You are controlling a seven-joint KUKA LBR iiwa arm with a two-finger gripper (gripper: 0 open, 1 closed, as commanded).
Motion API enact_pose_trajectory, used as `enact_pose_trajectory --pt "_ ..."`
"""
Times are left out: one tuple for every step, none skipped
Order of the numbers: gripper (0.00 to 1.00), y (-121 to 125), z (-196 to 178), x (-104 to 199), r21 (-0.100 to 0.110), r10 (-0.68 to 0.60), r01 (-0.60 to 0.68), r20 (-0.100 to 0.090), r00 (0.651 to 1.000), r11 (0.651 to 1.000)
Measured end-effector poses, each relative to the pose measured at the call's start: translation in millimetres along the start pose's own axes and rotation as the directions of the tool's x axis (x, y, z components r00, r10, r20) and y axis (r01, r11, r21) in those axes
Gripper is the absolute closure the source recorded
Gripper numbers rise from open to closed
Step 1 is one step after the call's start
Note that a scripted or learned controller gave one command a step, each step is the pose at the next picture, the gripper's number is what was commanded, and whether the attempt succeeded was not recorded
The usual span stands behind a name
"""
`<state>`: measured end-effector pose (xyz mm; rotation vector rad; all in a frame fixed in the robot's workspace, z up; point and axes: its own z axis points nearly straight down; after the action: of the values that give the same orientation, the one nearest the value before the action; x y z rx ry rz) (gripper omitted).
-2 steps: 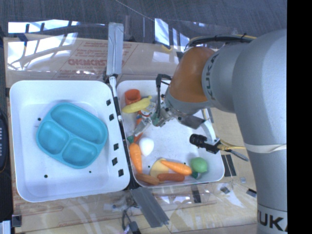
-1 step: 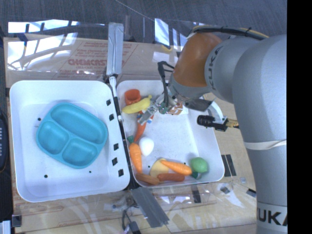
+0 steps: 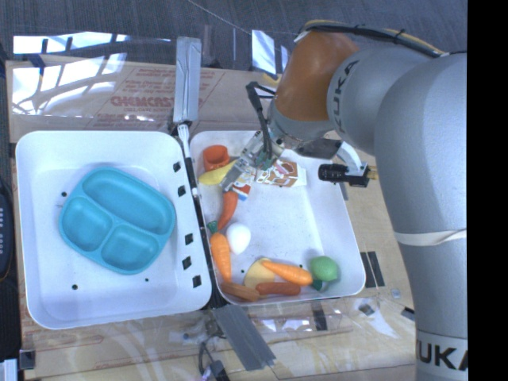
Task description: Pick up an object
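Here the end effector [image 3: 238, 175] hangs low over the right bin [image 3: 333, 236], near a carrot [image 3: 228, 209]; its grip state is unclear.

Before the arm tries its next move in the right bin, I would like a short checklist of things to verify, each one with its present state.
1. Gripper is over the right bin: ok.
2. An object lies near it: ok, a yellow piece and an orange carrot are close by.
3. An object is held between the jaws: cannot tell.
4. Jaws open or shut: cannot tell.
5. Blue tray lies apart, in the left bin: ok.
6. Objects crowd the near wall, white egg and green piece included: not ok for a clean pick there.
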<state>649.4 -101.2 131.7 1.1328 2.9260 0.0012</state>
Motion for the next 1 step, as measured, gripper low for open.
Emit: enact_pose_trajectory --pt "0.00 -16.3 37.4 5.9 0.000 -0.065 0.065 0.001 0.998 0.998"
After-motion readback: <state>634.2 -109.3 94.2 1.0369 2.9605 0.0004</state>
